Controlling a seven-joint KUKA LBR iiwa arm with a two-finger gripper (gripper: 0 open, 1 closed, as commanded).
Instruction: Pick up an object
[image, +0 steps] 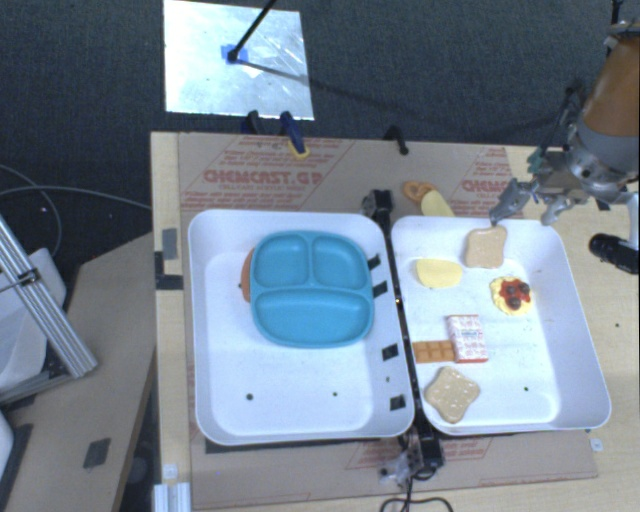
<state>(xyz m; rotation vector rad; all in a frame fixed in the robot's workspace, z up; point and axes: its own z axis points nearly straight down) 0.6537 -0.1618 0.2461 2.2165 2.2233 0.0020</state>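
Spread apart and holding nothing, the claw (532, 204) hovers over the far rim of the right bin (575, 300). A toast slice (485, 247) lies just below and left of it inside that bin, near a yellow piece (437, 272). A blue divided plate (310, 288) sits in the left bin (215, 340)

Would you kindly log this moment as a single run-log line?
hand: open, holding nothing, above right bin's far edge | nearest item: toast slice | blue plate: left bin | pick: not yet done
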